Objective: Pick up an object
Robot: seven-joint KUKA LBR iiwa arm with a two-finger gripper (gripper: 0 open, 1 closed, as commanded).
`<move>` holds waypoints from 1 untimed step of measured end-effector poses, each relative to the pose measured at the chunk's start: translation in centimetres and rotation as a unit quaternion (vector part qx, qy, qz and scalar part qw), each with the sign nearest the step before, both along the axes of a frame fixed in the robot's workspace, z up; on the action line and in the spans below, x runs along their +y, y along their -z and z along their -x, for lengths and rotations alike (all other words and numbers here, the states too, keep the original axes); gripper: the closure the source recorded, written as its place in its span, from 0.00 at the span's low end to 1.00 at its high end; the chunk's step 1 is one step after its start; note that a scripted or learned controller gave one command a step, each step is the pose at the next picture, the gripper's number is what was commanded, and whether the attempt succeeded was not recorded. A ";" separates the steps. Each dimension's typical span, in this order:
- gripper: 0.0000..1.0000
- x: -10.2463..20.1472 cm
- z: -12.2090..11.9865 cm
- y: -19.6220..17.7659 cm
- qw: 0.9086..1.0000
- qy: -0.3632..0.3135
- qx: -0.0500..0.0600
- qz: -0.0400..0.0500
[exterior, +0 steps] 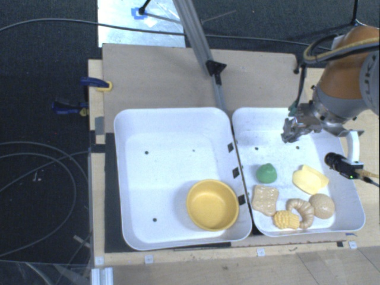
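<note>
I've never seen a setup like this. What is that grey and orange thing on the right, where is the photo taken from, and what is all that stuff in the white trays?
The photo comes from one fixed camera above a bench, looking down at a slant. The grey and orange thing is a robot arm reaching in from the right; its gripper, a two-finger claw, hangs over the right bin. I see nothing held in it.

Two shallow white bins sit side by side. The left bin has a yellow bowl. The right one holds toy food near its front: a green ball-like piece, a pale yellow wedge, a tan cracker, a corn cob, a curled pastry and a beige round piece.

Its job is to pick one up.
</note>
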State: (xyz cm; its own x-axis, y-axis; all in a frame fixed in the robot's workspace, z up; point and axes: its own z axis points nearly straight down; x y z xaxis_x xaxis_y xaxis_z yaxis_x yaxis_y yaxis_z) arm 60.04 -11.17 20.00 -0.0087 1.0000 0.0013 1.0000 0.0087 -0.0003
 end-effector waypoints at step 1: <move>1.00 5.5 0.2 -0.2 1.000 -0.001 0.000 0.000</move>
State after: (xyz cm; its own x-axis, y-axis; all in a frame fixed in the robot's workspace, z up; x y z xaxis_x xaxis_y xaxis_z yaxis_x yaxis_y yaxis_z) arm 59.85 -5.63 20.21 -0.0105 0.9999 0.0021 0.9999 0.0105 0.0004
